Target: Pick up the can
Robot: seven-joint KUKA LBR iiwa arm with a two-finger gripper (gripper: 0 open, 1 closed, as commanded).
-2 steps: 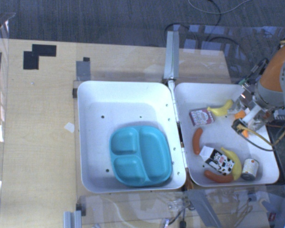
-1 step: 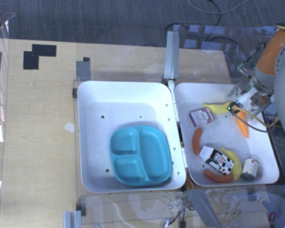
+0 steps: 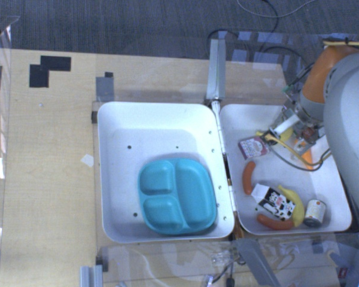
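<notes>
1. Two white bins sit side by side on the desk [image 3: 48,178]: the left bin [image 3: 116,154] holds one blue divided tray [image 3: 176,196]; the right bin [image 3: 236,130] holds one can [image 3: 315,212], one banana [image 3: 292,203], two sausages [image 3: 248,177], one black-and-white carton [image 3: 274,202] and one small packet [image 3: 253,146].
2. The grey arm [image 3: 347,112] reaches in from the right, its pincer [image 3: 276,133] low over the right bin's far half, beside the packet; whether it is clenched or released cannot be told.
3. The can lies in the right bin's near right corner, just beside the banana, well apart from the pincer.

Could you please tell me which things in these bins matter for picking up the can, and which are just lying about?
For the job:
can, near corner of right bin
tool

Lying about:
blue tray in left bin
banana
two sausages
cow-print carton
small packet
</notes>
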